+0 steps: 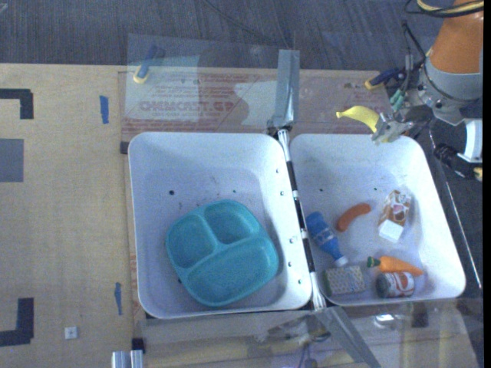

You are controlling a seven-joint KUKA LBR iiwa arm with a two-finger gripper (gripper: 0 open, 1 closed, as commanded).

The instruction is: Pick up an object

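My gripper (pixel 383 129) hangs at the upper right, over the back rim of the right bin (pixel 430 167). A yellow banana (pixel 354 115) sticks out to the left from between the fingers, which are shut on its right end. The banana is lifted clear of the bin. The grey arm with its orange band (pixel 456 33) rises behind the gripper at the frame's right edge.
The right bin also holds a blue bottle (pixel 322 238), an orange sausage (pixel 353 215), a patterned packet (pixel 397 205) with a white block (pixel 390 231), a carrot (pixel 397 265), a can (pixel 395 284) and a grey sponge (pixel 345 280). A teal divided tray (pixel 222 251) lies in the left bin (pixel 153 167).
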